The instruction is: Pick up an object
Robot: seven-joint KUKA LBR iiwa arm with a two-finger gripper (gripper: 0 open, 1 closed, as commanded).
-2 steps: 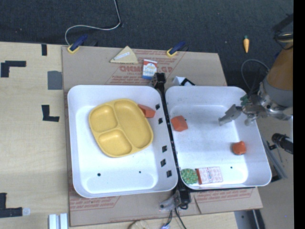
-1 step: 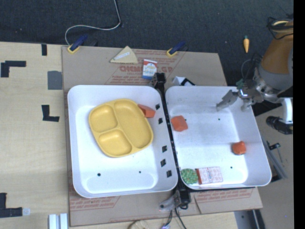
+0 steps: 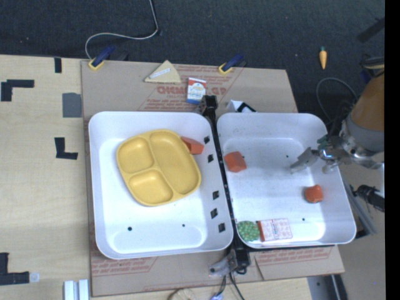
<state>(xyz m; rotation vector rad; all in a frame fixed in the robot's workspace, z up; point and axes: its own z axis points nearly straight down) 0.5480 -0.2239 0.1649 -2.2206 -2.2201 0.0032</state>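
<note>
In the right bin [image 3: 281, 125] lie an orange block [image 3: 235, 161] near the left wall, a smaller orange piece [image 3: 314, 194] toward the right, a green round item [image 3: 249, 230] at the front left corner and a red-and-white packet [image 3: 275, 229] beside it. My gripper [image 3: 306, 158] hangs over the right side of this bin, above and slightly left of the smaller orange piece, with nothing seen in it. Another orange piece [image 3: 195, 145] rests in the left bin against the yellow plate's right edge.
A yellow divided plate [image 3: 157, 166] fills much of the left bin [image 3: 106, 217]. Behind the bins on the cardboard sit a small red-and-white carton [image 3: 196, 90] and a tan wedge [image 3: 164, 73]. A black divider [image 3: 215, 167] runs between the bins.
</note>
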